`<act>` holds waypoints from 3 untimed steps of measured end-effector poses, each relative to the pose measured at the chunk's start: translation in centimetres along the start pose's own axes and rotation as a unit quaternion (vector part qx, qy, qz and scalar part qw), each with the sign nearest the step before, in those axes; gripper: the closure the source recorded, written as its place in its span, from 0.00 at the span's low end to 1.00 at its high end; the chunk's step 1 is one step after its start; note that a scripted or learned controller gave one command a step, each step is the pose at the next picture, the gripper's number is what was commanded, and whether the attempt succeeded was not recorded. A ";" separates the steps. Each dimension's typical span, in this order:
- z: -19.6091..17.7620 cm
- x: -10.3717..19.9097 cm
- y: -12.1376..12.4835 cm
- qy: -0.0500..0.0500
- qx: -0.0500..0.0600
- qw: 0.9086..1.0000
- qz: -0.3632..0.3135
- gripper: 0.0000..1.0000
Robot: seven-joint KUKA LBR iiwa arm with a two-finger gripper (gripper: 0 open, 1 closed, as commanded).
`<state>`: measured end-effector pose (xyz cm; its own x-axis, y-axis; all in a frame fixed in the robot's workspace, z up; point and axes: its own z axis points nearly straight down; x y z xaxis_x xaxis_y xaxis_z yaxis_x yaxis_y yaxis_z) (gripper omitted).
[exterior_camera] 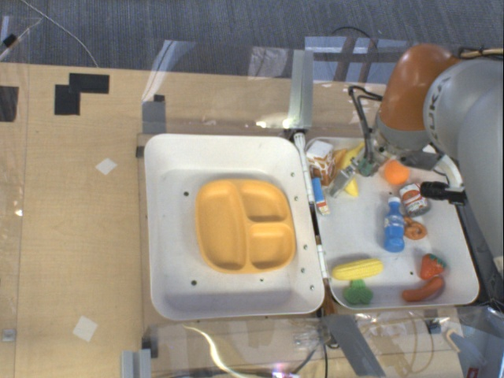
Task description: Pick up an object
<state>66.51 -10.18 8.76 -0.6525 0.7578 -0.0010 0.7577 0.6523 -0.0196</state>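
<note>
1. My gripper (345, 179) is low over the far left part of the right bin (465, 246). I cannot tell whether it is open or closed, and nothing can be seen held in it.
2. Nearest candidate: a yellow piece (352, 187) lies just beside the gripper tip, on its near side. It is too small to give its long axis.
3. A second yellow item (345, 159) lies just beyond the gripper, partly hidden by it. Its long axis runs on a diagonal, far end toward my arm.
4. A blue tube (317, 194) lies to the left of the gripper, its long axis along the bin's left wall.
5. An orange ball (395, 172) sits to the right of the gripper, near my wrist.
6. A blue bottle (394, 227) lies nearer the camera and to the right, its long axis running far to near.
7. A corn cob (357, 270) lies well nearer than the gripper, its long axis across the bin, left to right.
8. The left bin (169, 211), well left of the gripper, holds a yellow divided tray (244, 225)
</note>
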 end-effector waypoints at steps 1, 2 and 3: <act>-0.1 -0.2 -0.4 0.001 -0.002 0.993 -0.120 0.00; -1.6 -0.3 0.4 -0.010 -0.013 0.992 -0.122 1.00; -10.5 7.0 2.2 -0.008 -0.016 0.984 -0.179 1.00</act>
<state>63.70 -3.31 19.20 -0.8779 0.4785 -0.0158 0.4784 0.8781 0.0104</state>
